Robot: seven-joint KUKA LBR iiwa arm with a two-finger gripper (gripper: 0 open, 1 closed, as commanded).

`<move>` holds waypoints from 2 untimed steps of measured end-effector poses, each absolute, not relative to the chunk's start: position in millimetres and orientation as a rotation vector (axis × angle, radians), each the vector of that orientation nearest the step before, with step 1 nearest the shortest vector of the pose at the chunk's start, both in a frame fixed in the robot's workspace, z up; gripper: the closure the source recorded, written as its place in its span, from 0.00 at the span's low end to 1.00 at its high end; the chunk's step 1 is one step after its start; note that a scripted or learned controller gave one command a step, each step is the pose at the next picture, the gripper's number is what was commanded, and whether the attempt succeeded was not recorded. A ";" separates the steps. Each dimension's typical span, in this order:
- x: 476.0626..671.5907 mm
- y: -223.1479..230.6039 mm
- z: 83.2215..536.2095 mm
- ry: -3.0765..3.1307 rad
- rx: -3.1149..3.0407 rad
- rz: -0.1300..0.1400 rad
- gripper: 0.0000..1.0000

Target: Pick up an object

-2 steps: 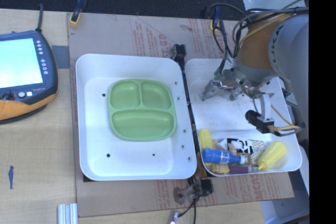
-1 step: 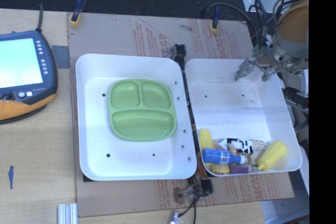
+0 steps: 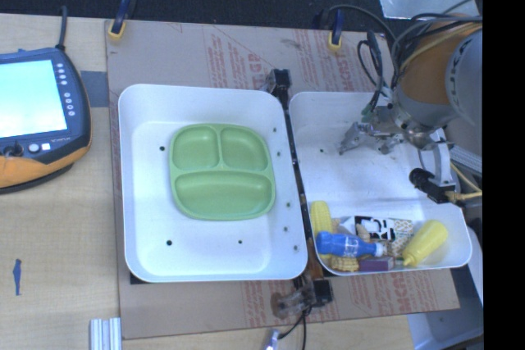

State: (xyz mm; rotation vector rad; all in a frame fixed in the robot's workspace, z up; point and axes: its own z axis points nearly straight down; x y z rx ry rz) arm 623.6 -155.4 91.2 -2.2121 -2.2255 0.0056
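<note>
While the gripper (image 3: 367, 139) hangs spread and empty over the right bin (image 3: 328, 115), the blue bottle (image 3: 349, 245) lies well nearer the camera by the front wall, long axis running left-right.

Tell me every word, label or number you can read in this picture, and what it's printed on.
None can be read.
Cardboard sheet under the bins: faint red printed lettering, too blurred to read.
Black-and-white packet in the right bin: bold markings, too small to tell.
Blue bottle: a label band, unreadable.
Handheld control pad at the left: bright blank screen and a column of buttons, markings too small to read.
</note>
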 end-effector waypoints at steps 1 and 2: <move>656.6 -99.8 92.1 -2.228 -2.213 0.003 0.00; 657.1 -69.8 193.7 -2.227 -2.215 0.000 0.00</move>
